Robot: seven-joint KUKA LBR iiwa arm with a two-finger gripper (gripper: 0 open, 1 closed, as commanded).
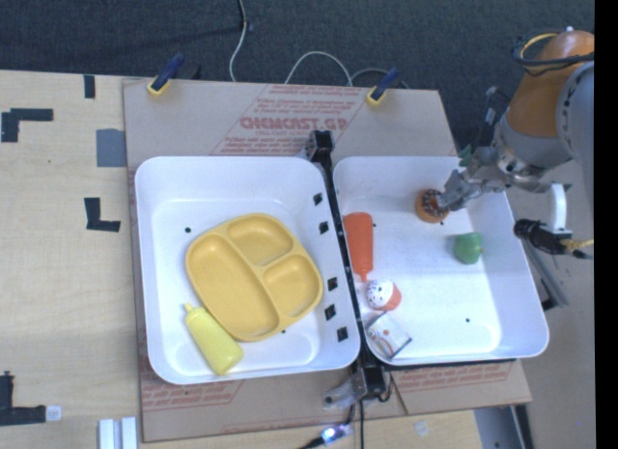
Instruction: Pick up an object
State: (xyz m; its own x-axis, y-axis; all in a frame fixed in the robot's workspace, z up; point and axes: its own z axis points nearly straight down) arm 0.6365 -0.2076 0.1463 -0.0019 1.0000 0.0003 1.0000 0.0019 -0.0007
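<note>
In the right bin [502, 336] lie a small round orange-brown object [430, 206], a green block [468, 247], an orange carrot-shaped piece [359, 241], a small white-and-red toy [381, 294] and a clear wrapper-like item [389, 339]. My gripper [452, 195] hangs at the far right side of this bin, its tip right beside the orange-brown object, touching or nearly touching it. The green block sits a little below the gripper. In the left bin [154, 244] rest a yellow divided plate [253, 274] and a yellow bottle [212, 338].
The arm [546, 109] with its orange band comes in from the upper right, over the right bin's far corner. A black divider [333, 244] runs between the two bins. Yellow-blue clamps [166, 73] hold the cardboard at the back.
</note>
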